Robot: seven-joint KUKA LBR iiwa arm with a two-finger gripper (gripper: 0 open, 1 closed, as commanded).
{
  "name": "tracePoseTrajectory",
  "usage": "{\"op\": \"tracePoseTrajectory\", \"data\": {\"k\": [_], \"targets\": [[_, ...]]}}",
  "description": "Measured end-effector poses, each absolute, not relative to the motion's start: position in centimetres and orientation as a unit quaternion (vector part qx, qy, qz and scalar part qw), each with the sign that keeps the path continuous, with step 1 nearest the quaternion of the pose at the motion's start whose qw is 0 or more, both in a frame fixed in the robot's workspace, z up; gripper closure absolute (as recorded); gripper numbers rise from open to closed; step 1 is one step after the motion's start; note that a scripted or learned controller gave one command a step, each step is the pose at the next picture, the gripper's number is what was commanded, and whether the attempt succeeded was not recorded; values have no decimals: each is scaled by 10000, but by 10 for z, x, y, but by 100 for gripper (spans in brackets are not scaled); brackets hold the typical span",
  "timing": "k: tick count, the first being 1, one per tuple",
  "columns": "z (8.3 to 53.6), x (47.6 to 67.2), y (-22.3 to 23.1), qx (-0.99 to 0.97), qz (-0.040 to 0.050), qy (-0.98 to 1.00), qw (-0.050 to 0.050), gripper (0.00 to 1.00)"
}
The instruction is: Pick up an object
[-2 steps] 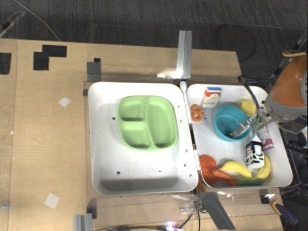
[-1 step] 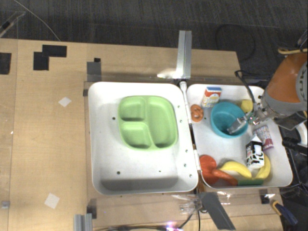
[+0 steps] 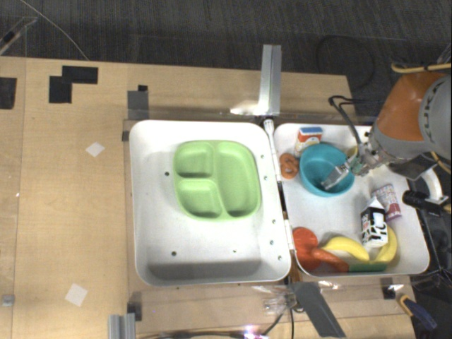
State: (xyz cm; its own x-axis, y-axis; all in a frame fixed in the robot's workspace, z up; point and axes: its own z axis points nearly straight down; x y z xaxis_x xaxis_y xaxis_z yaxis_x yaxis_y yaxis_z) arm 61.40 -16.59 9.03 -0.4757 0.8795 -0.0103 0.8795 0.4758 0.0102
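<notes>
Gripper reached into the blue bowl — grasp step, nothing lifted yet.

The blue bowl point(image 3: 325, 168) sat near the back of the right bin point(image 3: 417, 260), with the gripper point(image 3: 337, 177) down inside it against the right-hand rim; whether the jaws were spread or pinching the rim I could not tell. Judged next: clamp on the rim, then lift straight — clear of the doughnut point(image 3: 288, 164), the banana point(image 3: 353, 248), the black-and-white carton point(image 3: 374, 226). Green tray point(image 3: 215, 179) sat in the left bin point(image 3: 152, 189).

bins point(image 3: 152, 210) white | tray point(image 3: 215, 179) green | bowl point(image 3: 321, 167) teal | banana point(image 3: 360, 249) yellow | carton point(image 3: 375, 226) black-white print
</notes>
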Motion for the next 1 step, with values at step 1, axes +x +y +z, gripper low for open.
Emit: {"op": "tracePoseTrajectory", "data": {"k": [1], "targets": [[92, 603, -138, 5082, 13, 8612, 92, 0]]}}
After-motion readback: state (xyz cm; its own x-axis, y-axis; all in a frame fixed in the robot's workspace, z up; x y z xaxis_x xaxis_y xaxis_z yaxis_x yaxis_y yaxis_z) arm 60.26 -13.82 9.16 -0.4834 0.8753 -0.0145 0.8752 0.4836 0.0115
